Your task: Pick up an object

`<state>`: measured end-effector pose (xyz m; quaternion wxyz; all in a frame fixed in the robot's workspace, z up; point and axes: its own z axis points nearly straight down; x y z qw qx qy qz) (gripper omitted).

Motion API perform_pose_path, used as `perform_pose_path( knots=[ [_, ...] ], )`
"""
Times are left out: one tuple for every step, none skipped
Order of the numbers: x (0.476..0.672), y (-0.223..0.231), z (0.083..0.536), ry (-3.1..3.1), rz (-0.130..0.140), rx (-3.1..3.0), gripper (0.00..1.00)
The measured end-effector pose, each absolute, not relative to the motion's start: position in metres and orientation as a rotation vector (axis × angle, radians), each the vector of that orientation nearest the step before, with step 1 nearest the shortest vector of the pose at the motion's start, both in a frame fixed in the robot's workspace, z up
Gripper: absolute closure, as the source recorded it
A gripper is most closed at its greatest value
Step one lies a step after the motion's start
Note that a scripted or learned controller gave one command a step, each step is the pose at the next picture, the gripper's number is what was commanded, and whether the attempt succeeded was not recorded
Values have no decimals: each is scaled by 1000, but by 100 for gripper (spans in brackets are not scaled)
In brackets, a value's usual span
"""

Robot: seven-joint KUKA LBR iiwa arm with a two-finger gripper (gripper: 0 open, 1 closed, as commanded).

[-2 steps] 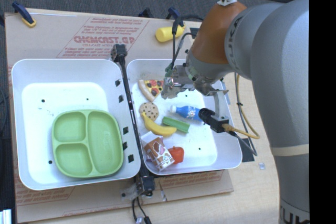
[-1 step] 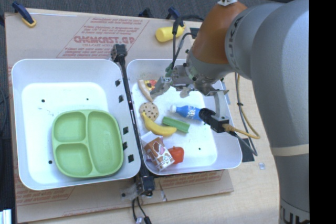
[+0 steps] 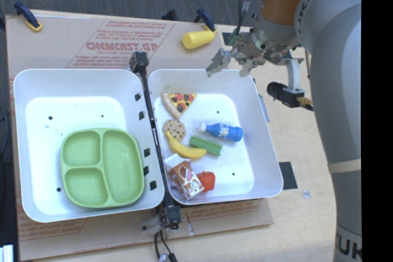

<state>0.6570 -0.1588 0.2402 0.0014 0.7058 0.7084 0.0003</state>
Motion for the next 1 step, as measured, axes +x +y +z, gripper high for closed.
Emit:
perform_pose_path(
  knots=[
    [637,-115,345,2227,3,2213,0]
  ],
)
